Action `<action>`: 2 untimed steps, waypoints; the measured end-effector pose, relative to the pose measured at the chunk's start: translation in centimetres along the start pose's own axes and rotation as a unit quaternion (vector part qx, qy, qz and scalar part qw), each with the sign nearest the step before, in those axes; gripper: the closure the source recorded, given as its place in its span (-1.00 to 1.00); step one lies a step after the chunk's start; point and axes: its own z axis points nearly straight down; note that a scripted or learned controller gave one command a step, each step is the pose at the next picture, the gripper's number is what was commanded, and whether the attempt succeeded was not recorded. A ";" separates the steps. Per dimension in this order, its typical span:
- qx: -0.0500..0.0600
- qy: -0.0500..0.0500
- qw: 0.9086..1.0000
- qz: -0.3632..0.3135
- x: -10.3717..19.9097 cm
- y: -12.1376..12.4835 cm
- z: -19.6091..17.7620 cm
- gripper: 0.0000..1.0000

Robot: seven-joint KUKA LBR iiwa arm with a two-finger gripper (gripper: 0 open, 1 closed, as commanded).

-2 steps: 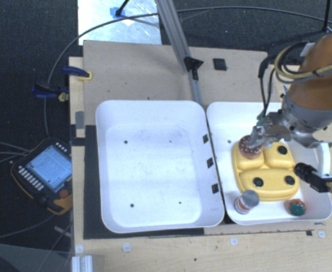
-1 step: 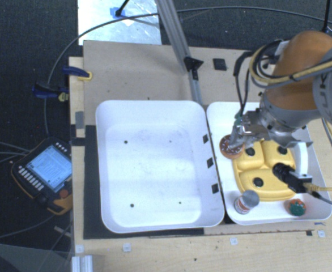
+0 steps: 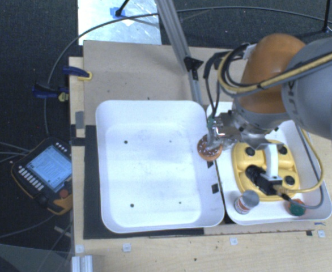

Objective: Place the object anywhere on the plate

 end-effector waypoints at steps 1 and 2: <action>-0.001 0.001 1.000 -0.001 5.4 0.5 -0.2 1.00; -0.001 0.000 1.000 0.000 10.2 0.1 -0.6 1.00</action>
